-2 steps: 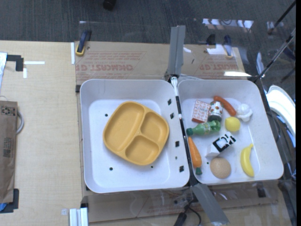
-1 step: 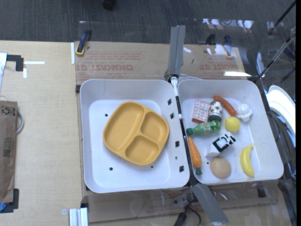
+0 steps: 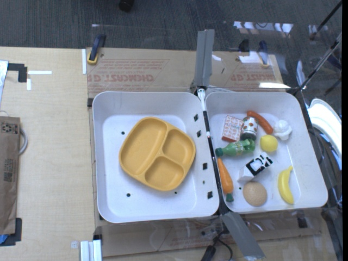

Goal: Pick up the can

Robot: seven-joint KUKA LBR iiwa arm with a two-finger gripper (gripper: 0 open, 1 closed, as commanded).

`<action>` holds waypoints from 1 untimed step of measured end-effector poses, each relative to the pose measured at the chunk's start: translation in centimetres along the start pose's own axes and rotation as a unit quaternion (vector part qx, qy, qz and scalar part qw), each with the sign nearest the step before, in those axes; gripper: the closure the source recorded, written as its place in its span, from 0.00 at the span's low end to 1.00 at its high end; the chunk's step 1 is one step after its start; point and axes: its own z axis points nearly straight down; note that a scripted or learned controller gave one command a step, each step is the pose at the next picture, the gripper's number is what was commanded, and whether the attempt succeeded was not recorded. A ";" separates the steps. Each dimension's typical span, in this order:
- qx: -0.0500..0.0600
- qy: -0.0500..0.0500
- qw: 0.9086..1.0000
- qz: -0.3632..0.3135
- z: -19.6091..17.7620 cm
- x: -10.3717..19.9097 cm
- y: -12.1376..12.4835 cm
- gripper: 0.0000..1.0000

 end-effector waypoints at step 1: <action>0.000 0.000 1.000 0.000 0.0 0.0 0.0 0.00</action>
